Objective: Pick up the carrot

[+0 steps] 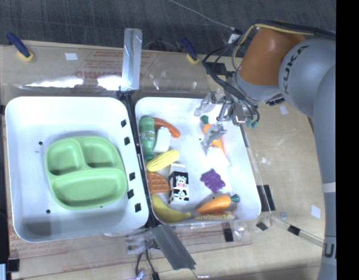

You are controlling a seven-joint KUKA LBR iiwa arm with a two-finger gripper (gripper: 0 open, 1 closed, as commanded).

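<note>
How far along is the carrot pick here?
Done: the gripper is down in the right bin, over something orange. In hand: nothing visibly between its fingers. Left: the carrot lies untouched near the bin's front edge, beside the grapes.

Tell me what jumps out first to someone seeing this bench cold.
The green divided plate sits alone in the left bin. The right bin holds crowded toy food: a carrot near its front edge, purple grapes, a banana. The arm's hand hovers over that bin's far right side.
</note>
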